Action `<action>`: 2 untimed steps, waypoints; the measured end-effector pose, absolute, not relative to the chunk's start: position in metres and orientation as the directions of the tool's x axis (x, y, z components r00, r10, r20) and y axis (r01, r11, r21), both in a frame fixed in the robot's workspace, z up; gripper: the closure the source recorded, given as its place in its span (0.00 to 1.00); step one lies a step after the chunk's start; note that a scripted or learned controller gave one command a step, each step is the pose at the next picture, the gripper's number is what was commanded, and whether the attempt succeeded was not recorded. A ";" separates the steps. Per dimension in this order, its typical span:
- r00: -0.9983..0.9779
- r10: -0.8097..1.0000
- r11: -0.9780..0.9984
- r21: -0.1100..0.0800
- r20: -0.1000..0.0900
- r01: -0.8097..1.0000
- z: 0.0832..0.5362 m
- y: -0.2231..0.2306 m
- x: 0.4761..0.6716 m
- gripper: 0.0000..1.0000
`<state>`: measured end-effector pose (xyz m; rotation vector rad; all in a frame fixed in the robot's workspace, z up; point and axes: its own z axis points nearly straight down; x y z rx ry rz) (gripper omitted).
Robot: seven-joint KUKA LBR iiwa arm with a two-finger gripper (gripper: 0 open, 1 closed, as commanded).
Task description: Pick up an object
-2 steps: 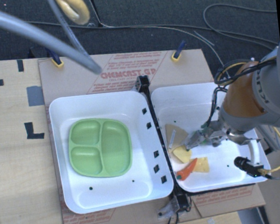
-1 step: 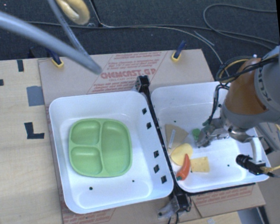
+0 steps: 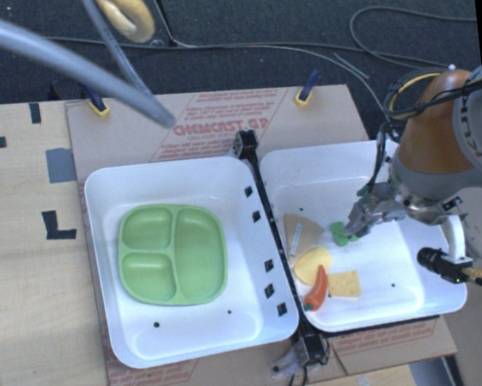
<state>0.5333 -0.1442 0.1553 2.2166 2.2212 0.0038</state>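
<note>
The pincer (image 3: 354,225), a dark two-finger gripper on the grey arm with the orange band (image 3: 439,144), is reaching in from the right and hanging low over the right-hand shallow white plastic bin (image 3: 392,300). Its tip is sitting right against a small bright green object (image 3: 341,235), but I cannot tell from here whether it is released or clenched, nor whether the green piece is actually caught in it.

Going from the biggest things down: the pale wooden bench (image 3: 26,281) is carrying a flat sheet of brown cardboard with red lettering (image 3: 216,121), and the two bins are lying side by side on it. The left-hand shallow white plastic bin (image 3: 170,174) is holding a light green plastic divided tray with three compartments (image 3: 172,254), which is lying near the middle of that bin, slightly toward its left.

In the right bin, the loose items are clustering on the left half, near the divider. A pale cream wedge-shaped piece (image 3: 299,227) is lying farthest back. Just nearer is a rounded yellow lemon-like object (image 3: 309,262), with a flat yellow square piece (image 3: 345,284) beside it on the right. A red-orange chilli-shaped toy (image 3: 318,289) is lying across the near edge of the yellow pieces, touching them. The small green object is sitting just right of the cream wedge.
</note>
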 end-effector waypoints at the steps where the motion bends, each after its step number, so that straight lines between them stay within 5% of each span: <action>1: -0.002 1.000 0.002 0.003 -0.001 1.000 0.207 -0.133 0.533 1.00; 2: -0.002 1.000 0.002 0.005 -0.002 1.000 0.257 -0.133 0.534 1.00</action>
